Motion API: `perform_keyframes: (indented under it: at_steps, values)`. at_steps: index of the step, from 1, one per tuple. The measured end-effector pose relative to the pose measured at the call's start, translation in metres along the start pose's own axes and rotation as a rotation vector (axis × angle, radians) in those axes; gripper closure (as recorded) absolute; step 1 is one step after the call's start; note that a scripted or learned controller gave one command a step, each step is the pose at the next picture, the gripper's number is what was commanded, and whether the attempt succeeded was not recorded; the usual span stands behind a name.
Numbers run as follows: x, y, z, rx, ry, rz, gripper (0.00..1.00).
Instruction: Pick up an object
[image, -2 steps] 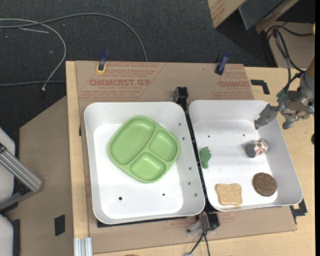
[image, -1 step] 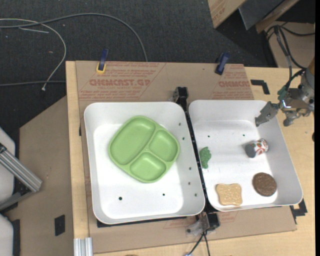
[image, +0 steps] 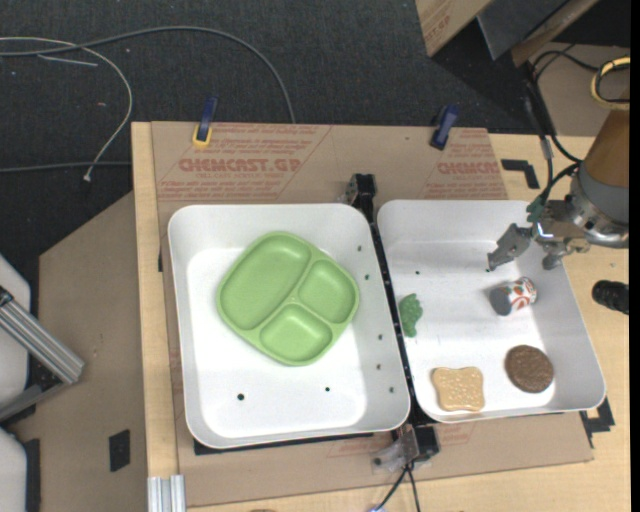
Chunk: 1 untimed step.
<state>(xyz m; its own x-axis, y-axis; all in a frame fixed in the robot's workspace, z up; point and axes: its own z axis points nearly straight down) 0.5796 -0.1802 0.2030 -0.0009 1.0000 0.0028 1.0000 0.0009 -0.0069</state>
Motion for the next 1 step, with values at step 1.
perform_keyframes:
  at_steps: [1]
  values:
    - [0.0006,0.0022,0.0634,0.001,0.001,0.001,0.0]
